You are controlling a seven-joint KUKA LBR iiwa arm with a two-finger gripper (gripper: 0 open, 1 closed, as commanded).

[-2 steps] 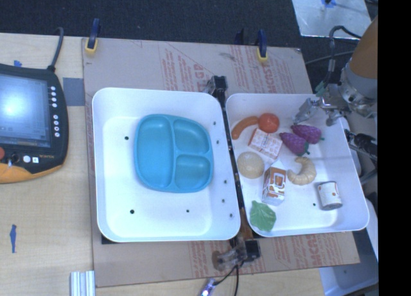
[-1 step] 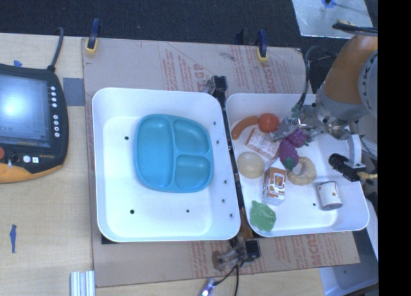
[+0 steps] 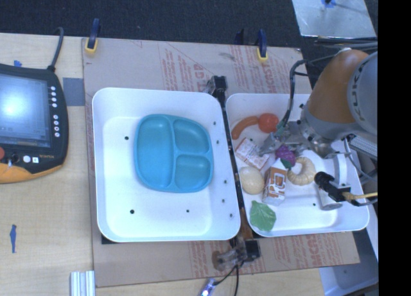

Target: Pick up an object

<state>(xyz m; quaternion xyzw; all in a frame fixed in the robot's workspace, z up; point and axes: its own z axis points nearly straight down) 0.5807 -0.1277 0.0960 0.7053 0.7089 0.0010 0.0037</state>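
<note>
Where right bin (image 3: 347, 224) holds clutter, purple object (image 3: 286, 155) lies mid-bin beside ring-shaped pastry (image 3: 302, 171), carton (image 3: 275, 185), egg (image 3: 252, 180). Gripper (image 3: 280, 140) just above purple object; jaws' state cannot tell. Arm (image 3: 334, 95) enters from right. Left bin (image 3: 109, 160) carries blue divided plate (image 3: 173, 153). Wooden worktop (image 3: 38, 224) around bins.

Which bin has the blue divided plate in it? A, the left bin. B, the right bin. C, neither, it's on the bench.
A: the blue plate lies inside the left bin, while the right bin holds the small items and the gripper.
</note>
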